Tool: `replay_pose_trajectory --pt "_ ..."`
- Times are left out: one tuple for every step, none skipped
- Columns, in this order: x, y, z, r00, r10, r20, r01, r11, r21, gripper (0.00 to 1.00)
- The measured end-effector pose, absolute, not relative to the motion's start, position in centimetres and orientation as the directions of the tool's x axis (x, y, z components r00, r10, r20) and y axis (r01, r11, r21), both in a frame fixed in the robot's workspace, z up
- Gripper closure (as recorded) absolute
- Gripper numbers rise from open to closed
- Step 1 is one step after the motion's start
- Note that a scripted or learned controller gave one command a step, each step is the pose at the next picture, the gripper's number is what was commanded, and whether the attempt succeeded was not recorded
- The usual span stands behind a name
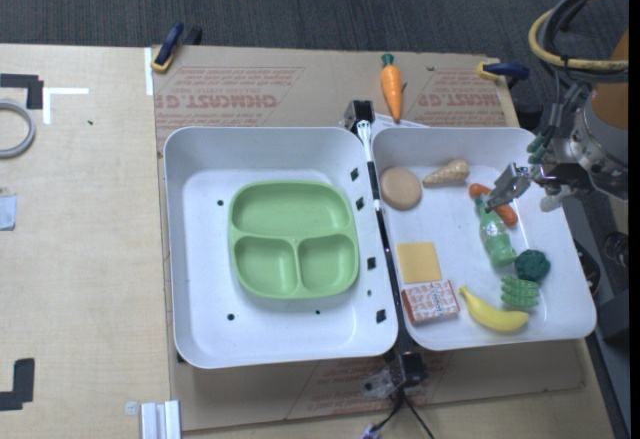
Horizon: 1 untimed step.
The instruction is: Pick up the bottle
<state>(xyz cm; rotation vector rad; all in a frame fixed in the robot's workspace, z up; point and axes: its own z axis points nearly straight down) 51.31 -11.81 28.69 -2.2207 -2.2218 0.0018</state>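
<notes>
Dark carpet up top, pale tabletop (80, 257) below, two white bins side by side: the left bin (190, 227) carries a green divided plate (295, 239), and the right bin (565, 312) is crowded with toy food. The bottle (496, 237) lies clear and green toward that bin's right side, between a small carrot (497, 204) and broccoli (531, 265). The hand (505, 187) hovers just above its upper end, whether released or clenched I cannot tell. Best play: drop straight over the bottle's middle, straddle its width, avoid the carrot.
</notes>
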Motion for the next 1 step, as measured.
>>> replay_pose_trajectory --pt "50.74 -14.73 13.67 0.443 0.896 -0.001 0.896 -0.443 -0.002 0.0"
